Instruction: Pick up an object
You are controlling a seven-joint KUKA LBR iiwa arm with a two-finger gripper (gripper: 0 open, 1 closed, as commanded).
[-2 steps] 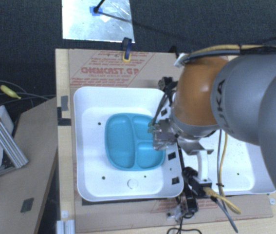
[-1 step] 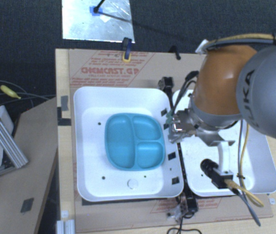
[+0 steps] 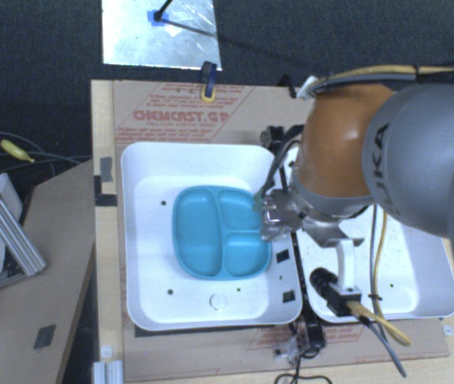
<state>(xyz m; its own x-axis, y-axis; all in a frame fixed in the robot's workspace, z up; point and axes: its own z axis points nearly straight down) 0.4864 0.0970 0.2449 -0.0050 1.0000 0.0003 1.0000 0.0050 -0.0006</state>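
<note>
"Over the left bin's right side, where does the pincer sit, and is it holding anything?"

"The gripper [image 3: 270,214] is a small metal cluster at the right rim of a blue plate [image 3: 210,238]; it looks to be touching or just above that rim; whether it is open or closed cannot be told from this slanted view, nor whether it grips the plate."

"What does the plate look like?"

"A sky-blue plastic meal plate with rounded corners; raised ridges split it into three compartments, one long one on the left and two smaller ones on the right; it lies flat on the floor of the left bin [image 3: 150,214], right of centre, with its right edge near the bin's right wall."

"And how many of each thing?"

"One plate; one gripper; one arm [image 3: 427,150], grey and bulky, with an orange band [image 3: 339,134] above the wrist, reaching in from the right; two white bins, of which the right bin [image 3: 431,286] is largely covered by the arm; one brown cardboard sheet [image 3: 178,106] with red print beneath both bins."
</note>
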